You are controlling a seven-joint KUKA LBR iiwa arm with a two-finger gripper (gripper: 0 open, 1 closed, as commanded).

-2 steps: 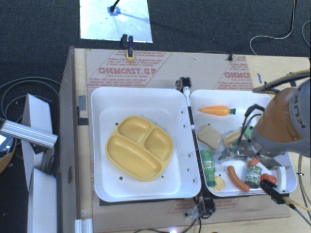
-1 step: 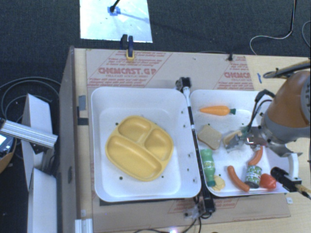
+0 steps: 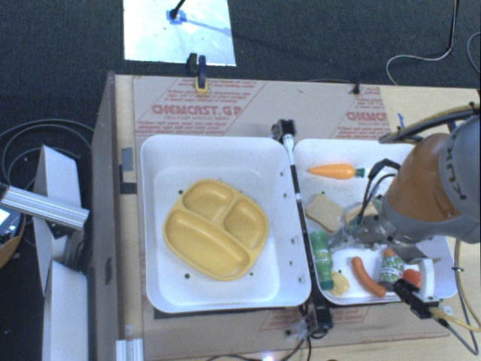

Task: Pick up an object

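Gripper (image 3: 359, 230) hangs low inside the right bin (image 3: 443, 288); whether it grips anything cannot be told. Beside it lie a sausage (image 3: 367, 276), green bottle (image 3: 322, 258), and carrot (image 3: 332, 171) beyond.

The bench (image 3: 225, 100) was topped with a brown cardboard sheet printed in red lettering. Two shallow white bins rested directly on it, side by side and touching along their inner rims: the left bin (image 3: 161, 164) and the right bin (image 3: 316, 150). A small clamp (image 3: 200, 72) gripped the bench's far edge
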